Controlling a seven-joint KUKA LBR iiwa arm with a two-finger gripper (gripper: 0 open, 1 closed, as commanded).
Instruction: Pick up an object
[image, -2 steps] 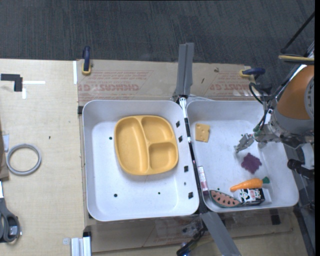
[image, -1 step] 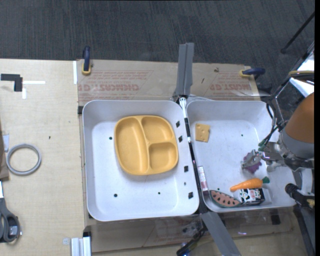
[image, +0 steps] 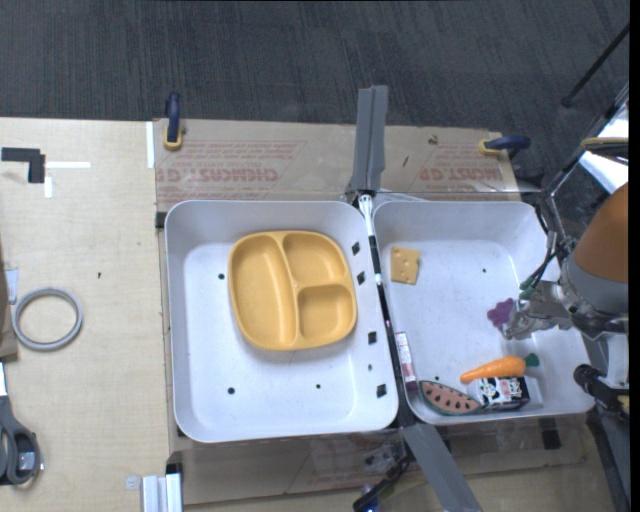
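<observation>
We see the arm (image: 610, 250) reach in from the right edge, its orange band above the wrist, bent low over the right bin's (image: 450, 225) right side. The gripper (image: 518, 322) sits at the end of it, pointing leftward into the bin, just beside a small purple piece (image: 499, 313) that lies against its tip. We cannot tell whether the fingers are apart or together, nor whether the purple piece is between them.

Below the gripper, near the bin's front right corner, a carrot (image: 492, 369) lies across a small black-and-white carton (image: 507, 392), with a watermelon slice (image: 449, 398) just to their left. A cracker (image: 405, 265) lies well apart near the bin's back left. In the left bin (image: 200, 380) a yellow divided plate (image: 293, 289) rests flat.

On the bench (image: 90, 230) at left lie a tape roll (image: 45, 318) and scissors (image: 18, 450).
</observation>
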